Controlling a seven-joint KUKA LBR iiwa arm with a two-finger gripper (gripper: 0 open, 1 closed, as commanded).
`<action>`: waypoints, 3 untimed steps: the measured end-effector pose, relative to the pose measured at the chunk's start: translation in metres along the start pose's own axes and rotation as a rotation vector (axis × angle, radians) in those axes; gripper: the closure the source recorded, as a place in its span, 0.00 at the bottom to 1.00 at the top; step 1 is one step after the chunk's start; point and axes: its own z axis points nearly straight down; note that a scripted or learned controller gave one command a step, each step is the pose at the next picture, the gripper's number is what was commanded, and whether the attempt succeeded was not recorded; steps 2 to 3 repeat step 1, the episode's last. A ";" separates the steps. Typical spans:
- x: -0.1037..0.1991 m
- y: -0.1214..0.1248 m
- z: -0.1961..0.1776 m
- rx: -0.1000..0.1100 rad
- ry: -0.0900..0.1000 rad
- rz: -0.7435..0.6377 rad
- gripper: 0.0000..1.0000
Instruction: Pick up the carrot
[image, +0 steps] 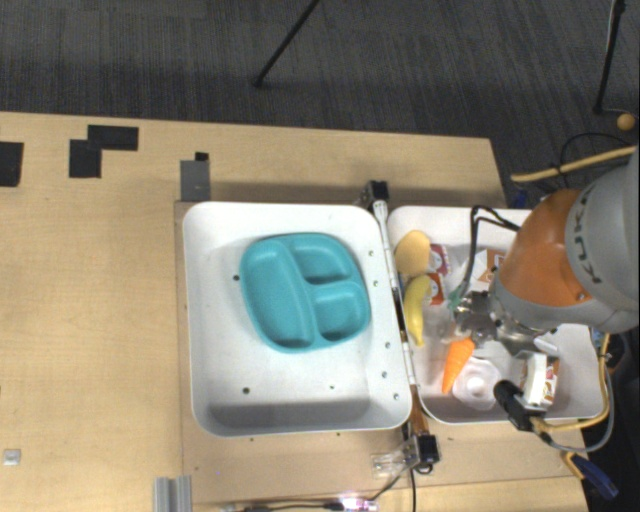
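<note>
Camera view shows the small orange tapered carrot (456, 362) lying unlifted near the right white bin's (585, 352) front-left corner, touching a white cup (477, 383). My gripper (482, 318) hovers just above it; whether it is open I cannot tell. Bananas (414, 297) crowd the left wall.

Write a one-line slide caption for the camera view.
The arm's hand hovers beside the carrot in the right bin.
</note>
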 end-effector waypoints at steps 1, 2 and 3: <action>-0.014 -0.018 -0.044 0.016 -0.001 0.131 1.00; -0.014 -0.018 -0.044 0.016 -0.001 0.131 1.00; -0.014 -0.018 -0.044 0.016 -0.001 0.131 1.00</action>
